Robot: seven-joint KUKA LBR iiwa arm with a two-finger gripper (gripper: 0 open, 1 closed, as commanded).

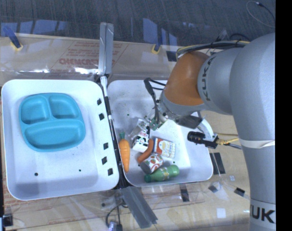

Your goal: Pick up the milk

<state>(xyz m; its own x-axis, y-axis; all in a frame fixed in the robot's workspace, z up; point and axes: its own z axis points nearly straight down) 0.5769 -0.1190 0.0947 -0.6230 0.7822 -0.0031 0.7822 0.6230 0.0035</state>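
Grey arm with its orange band reaches in from the right over the right bin, and takes up much of that side. To the left, the left bin holds a blue divided tray. Both bins sit side by side on the desk. Inside the right bin, a carrot lies along the left wall, and a green bottle rests near the front wall. Beside them, the milk, a small cow-patterned carton, lies just under the tool, whose opening I cannot tell.
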